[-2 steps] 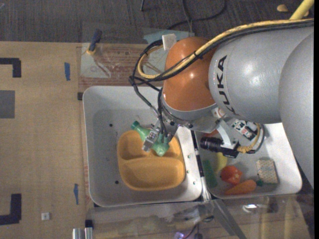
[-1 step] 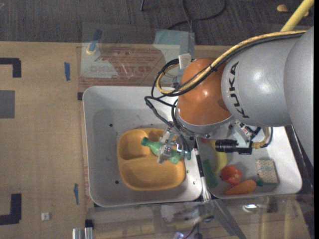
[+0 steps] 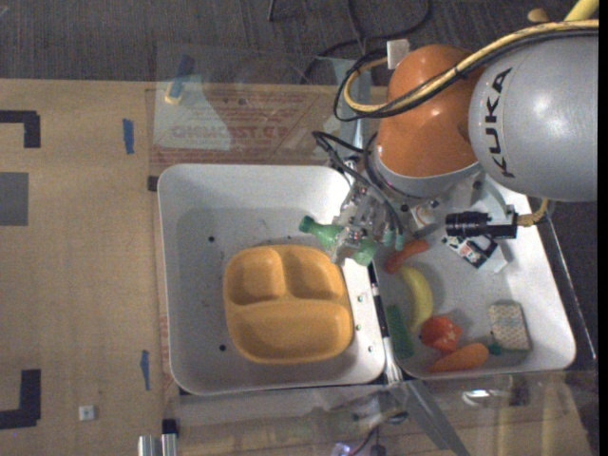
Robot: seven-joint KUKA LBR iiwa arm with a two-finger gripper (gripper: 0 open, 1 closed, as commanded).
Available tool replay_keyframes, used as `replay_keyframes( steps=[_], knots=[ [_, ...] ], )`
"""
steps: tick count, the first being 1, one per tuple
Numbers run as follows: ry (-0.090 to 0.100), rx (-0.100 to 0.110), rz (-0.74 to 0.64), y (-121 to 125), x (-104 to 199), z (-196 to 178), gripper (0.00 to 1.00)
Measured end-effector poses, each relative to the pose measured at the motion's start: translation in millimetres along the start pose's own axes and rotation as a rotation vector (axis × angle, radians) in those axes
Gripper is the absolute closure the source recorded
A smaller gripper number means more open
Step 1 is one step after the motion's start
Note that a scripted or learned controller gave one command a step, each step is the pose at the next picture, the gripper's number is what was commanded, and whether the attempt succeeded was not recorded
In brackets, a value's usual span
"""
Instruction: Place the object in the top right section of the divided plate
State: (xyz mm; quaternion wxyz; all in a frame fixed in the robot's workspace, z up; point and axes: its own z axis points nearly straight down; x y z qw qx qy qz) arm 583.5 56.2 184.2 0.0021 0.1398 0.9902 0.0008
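Note:
A yellow divided plate point(image 3: 285, 335) lies in the left bin point(image 3: 195, 245), with its top right section point(image 3: 315, 275) bare. My gripper point(image 3: 361, 231) hangs over the inner wall between the two bins, just above the plate's top right corner. It is shut on a green object point(image 3: 328, 232), whose narrow end sticks out to the left while its wider end sits by the fingers. The grey arm and its orange band point(image 3: 427, 112) cover the back of the right bin.
The right bin point(image 3: 551, 331) holds a banana point(image 3: 418, 293), a red tomato point(image 3: 439, 331), a carrot point(image 3: 461, 357), a dark green vegetable point(image 3: 397, 331), an orange-red piece point(image 3: 410, 252) and a tan sponge point(image 3: 508, 326). Cables run above the arm.

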Motion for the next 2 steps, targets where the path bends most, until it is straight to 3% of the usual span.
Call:
replay_keyframes(
  steps=[1,2],
  knots=[
    [0.005,0.002,0.144,-28.1,9.0,0.7,1.00],
    [0.005,0.001,0.145,-28.3,8.9,0.5,0.00]
  ],
)
